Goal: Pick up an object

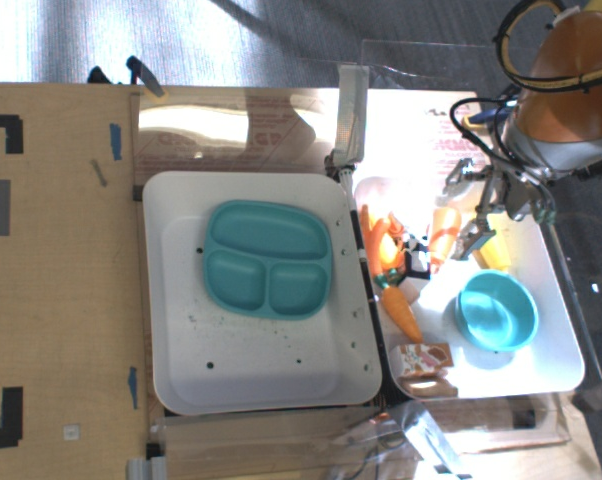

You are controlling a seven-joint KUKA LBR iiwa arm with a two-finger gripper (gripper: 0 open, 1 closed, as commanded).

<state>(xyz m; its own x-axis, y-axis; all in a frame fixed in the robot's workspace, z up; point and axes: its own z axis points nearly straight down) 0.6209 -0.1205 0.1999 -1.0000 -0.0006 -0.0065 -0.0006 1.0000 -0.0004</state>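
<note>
My gripper (478, 223) hangs over the back half of the right bin (553, 360), under the grey wrist and orange band at the upper right. Just left of it lies a pale orange piece (445, 230), and a yellow item (494, 255) sits right beneath it. A blue bowl (495, 311) stands in front of the gripper. Orange carrot-like pieces (381, 243) and one carrot (401, 313) lie along the bin's left wall, near a small black thing (416, 260). A brown packet (424, 360) rests at the front left corner. Glare washes out the bin's back.
The left bin (161, 298) holds a teal divided plate (267, 258). A cardboard sheet (51, 268) covers the bench to the left. An upright grey post (351, 118) stands at the back between the bins. Cables loop near the wrist (501, 118).
</note>
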